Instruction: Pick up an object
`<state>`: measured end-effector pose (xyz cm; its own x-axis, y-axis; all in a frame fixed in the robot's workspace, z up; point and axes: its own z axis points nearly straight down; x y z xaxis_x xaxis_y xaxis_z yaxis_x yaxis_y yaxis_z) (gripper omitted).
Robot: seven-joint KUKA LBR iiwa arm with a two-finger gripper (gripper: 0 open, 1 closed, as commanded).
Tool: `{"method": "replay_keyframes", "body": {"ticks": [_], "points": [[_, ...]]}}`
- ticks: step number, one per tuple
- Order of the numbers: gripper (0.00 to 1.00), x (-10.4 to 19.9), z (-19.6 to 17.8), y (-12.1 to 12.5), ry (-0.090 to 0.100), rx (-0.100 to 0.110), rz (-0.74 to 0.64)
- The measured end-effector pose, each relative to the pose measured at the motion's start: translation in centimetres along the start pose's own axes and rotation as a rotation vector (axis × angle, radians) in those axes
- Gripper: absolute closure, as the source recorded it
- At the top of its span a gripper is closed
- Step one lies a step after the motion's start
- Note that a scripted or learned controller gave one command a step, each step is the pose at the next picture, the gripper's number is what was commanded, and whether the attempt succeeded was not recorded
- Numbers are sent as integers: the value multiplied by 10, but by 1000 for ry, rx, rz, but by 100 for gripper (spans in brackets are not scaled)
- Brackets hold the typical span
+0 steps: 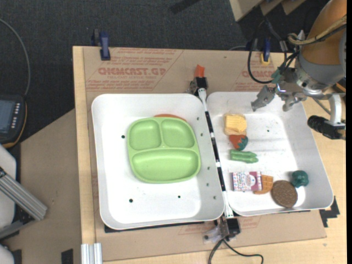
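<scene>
One gripper (276, 98), fingers spread and nothing grasped, is poised over the right bin's (313, 147) far edge. Nearest listed: yellow block (235, 123) by the left wall. Approach step judged; descent and closing required.

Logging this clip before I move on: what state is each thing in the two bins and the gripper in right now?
gripper: open, above the right bin's far edge, holding nothing.
green divided plate: upright in the left bin.
yellow block: lying in the right bin, untouched.
green pod: lying flat.
pink packet: lying flat.
brown disc: flat, near the front rim.
</scene>
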<state>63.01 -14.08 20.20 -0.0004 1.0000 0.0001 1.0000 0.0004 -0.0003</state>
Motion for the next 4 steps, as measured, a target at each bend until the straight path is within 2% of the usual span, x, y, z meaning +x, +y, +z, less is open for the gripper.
{"method": "replay_keyframes", "body": {"ticks": [1,2,4], "points": [[0,46,121,-28,4,13,-3],[0,39,118,-34,1,3,1],[0,50,117,-31,0,-1,-1]]}}
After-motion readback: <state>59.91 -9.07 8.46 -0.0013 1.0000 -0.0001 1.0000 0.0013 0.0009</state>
